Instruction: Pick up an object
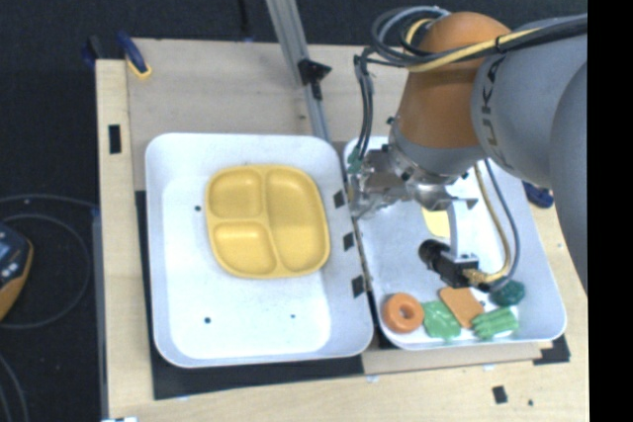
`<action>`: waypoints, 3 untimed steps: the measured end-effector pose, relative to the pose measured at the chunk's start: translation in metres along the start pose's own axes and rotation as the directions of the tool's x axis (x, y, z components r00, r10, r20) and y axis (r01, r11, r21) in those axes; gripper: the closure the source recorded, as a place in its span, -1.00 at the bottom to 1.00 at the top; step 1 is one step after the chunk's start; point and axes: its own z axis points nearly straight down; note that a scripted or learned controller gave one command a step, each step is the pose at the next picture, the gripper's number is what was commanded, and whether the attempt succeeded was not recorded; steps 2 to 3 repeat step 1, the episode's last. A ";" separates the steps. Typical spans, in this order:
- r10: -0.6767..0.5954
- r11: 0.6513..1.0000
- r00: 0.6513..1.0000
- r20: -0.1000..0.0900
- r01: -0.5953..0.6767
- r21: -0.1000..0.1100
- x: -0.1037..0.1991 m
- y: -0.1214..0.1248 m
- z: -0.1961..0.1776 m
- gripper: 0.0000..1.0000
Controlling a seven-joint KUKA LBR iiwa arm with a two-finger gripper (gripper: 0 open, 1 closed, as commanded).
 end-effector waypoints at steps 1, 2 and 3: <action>-0.002 1.000 1.000 -0.001 0.002 -0.003 0.048 -0.012 -0.013 1.00; -0.002 1.000 1.000 -0.001 0.002 -0.003 0.048 -0.012 -0.013 1.00; -0.002 1.000 1.000 -0.001 0.002 -0.003 0.048 -0.012 -0.013 1.00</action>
